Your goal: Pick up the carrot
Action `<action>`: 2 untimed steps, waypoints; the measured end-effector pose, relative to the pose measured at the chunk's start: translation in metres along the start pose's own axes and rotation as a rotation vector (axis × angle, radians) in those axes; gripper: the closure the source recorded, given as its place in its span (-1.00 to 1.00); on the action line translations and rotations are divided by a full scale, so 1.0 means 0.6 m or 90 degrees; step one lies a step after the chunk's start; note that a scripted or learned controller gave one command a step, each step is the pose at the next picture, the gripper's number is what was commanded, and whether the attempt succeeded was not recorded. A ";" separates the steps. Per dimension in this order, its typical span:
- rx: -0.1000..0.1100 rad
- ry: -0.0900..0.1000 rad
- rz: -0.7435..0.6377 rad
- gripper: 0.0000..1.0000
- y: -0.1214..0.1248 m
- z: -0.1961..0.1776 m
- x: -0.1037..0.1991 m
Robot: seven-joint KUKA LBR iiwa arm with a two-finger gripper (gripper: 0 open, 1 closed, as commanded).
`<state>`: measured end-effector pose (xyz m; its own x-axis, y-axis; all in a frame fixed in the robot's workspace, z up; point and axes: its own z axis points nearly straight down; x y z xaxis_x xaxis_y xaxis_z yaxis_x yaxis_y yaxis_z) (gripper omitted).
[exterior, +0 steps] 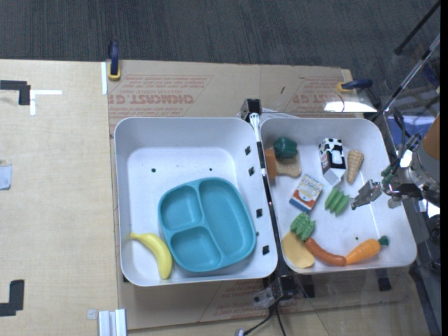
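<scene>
While the gripper [367,194] is hanging at the right of the frame with its fingers apart and nothing between them, the carrot [365,250] is lying lower right in the right bin [392,259], touching a sausage [324,251]. Descending off-centre risks nudging it against the wall or pinching the sausage instead.

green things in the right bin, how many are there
3, not counting the carrot's leafy tip: a dark green piece at the top left on a tan slice, a pea pod bunch mid-bin, and a leafy piece lower left. Others may be hidden.
</scene>
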<state>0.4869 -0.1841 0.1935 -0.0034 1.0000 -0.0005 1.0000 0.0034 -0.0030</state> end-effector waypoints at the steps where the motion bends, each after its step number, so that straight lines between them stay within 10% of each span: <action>1: 0.000 0.006 -0.161 -1.00 -0.014 0.172 -0.056; 2: 0.000 0.006 -0.161 -1.00 -0.014 0.172 -0.056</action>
<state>0.4786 -0.2178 0.0905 -0.2540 0.9672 0.0094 0.9672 0.2540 -0.0017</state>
